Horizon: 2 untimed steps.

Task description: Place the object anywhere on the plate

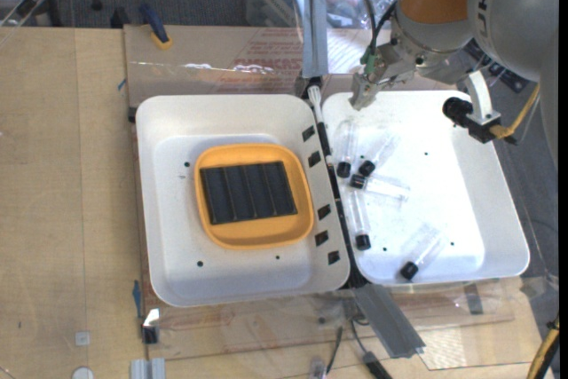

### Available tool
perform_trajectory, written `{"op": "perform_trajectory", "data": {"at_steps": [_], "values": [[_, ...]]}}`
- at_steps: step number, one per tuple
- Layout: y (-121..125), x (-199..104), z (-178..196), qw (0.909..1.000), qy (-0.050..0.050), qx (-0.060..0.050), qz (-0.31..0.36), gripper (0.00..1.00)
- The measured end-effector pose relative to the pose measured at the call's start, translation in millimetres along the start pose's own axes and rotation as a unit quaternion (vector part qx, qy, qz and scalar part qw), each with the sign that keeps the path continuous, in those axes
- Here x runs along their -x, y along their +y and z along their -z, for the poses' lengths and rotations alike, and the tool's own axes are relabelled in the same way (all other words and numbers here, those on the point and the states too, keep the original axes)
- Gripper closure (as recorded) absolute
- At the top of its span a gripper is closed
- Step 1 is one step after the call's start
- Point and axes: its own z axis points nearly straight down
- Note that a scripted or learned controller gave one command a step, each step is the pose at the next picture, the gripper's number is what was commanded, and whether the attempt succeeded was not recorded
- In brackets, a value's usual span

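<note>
Clear plastic tubes with black caps (362, 173) lie in your right bin (497, 217), below the jaws (363, 93). Whether the jaws are apart, you cannot tell. The orange plate (253, 231) sits in the left bin (169, 191).

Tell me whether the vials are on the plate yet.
Not yet. The vials lie flat in the right bin; the orange plate sits in the left bin.

I see the hand (364, 93) hanging over the far left corner of the right bin (497, 226). Several clear tubes with black caps (359, 173) lie scattered along that bin's left side and near edge. In the left bin (169, 271), a yellow plate (253, 231) with a dark ribbed insert sits centred.
</note>
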Motion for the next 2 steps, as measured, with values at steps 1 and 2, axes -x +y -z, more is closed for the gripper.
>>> {"op": "perform_trajectory", "data": {"at_steps": [1,2], "values": [[7.9,-24.8,-6.9,0.9977,0.003,-0.004,0.067,1.0],[12.7,-38.4,-37.0,0.9945,0.004,-0.004,0.104,1.0]]}}
